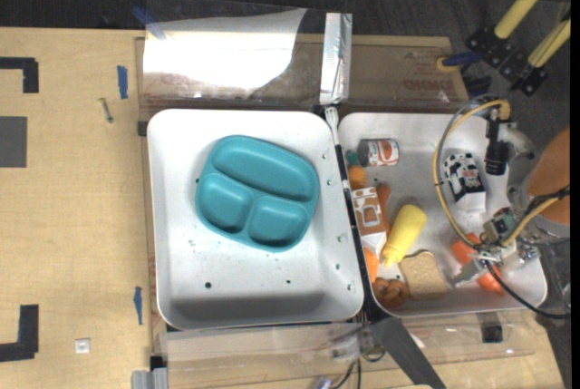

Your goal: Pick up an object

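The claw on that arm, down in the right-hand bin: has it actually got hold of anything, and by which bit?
It cannot be told. The gripper is low in the right bin, among cables, with something orange beside it, but no object visibly sits between its fingers.

It looked like a robotics lab: two white bins sat on a taped plywood bench beside cabled rigging.

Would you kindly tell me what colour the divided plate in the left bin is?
Teal, on the divided plastic plate, seen clearly in the camera view.
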{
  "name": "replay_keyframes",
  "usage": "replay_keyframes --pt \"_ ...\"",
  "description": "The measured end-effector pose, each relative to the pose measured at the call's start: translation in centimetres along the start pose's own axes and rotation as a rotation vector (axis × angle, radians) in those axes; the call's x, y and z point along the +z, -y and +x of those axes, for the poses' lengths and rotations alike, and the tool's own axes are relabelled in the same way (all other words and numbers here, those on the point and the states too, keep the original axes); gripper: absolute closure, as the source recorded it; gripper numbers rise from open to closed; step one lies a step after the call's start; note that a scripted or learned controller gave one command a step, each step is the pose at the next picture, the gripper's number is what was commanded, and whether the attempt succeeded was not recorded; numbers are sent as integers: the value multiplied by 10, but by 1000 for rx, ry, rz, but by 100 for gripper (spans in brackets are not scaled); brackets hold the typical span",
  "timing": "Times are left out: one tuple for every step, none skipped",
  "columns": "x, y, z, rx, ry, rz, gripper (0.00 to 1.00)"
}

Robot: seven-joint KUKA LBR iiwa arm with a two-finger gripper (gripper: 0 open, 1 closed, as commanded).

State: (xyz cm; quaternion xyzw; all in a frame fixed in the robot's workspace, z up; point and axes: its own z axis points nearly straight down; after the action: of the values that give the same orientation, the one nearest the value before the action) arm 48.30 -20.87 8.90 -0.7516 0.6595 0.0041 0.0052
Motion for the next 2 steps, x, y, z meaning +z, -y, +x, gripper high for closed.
replay_keyframes --pt "0 0 -2 -55 -2 -2 0" --pt "0 0 -3 -206 1 -3 0"
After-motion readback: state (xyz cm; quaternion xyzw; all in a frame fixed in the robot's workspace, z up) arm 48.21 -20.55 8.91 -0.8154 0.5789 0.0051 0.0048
